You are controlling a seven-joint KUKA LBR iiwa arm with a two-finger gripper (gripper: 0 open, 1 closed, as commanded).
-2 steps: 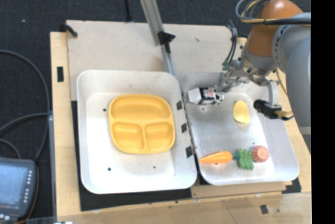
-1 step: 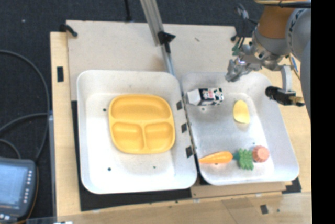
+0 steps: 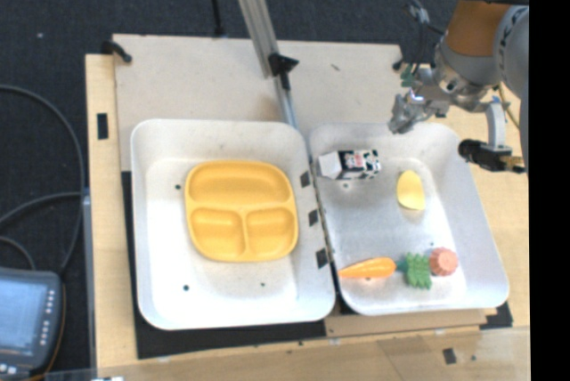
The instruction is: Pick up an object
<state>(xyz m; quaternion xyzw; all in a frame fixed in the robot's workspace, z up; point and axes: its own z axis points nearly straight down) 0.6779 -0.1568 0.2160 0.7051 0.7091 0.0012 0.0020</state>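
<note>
The right bin (image 3: 463,201) holds a small black-and-white carton (image 3: 350,164) lying near its far left corner. A yellow oval piece (image 3: 410,190) lies right of the carton. Along the near edge sit an orange carrot (image 3: 367,268), a green leafy piece (image 3: 416,271) and a pinkish-red round piece (image 3: 443,261). My gripper (image 3: 403,117) hangs over the far rim of the right bin, above and behind the yellow piece. I see nothing held in it.
The left bin (image 3: 160,192) carries a yellow divided tray (image 3: 240,210). A slanted aluminium post (image 3: 258,14) rises from the bench behind the bins, with its foot between them. A screen device (image 3: 27,317) sits off the bench at lower left.
</note>
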